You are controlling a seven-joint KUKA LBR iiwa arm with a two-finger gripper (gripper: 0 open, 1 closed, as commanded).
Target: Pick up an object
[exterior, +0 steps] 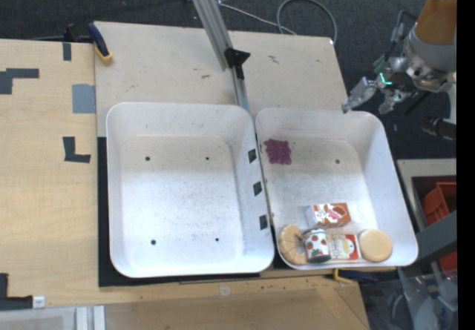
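My gripper (369,99) hangs above the far right corner of the right bin (386,144), its two fingers spread apart with nothing between them. Along the near side of that bin lie a small red and white carton (330,214), a red and white packet with a strawberry picture (329,247), a round tan biscuit (375,245) and a brown pretzel-like piece (292,242). A purple patch (277,150) lies near the bin's far left. The gripper is well away from all of them.
The left bin (119,173) sits beside the right one, split by a ridge with black marks. A grey metal pole (211,13) slants over the bench behind the bins. A blue and yellow clamp (99,42) grips the bench's far left edge.
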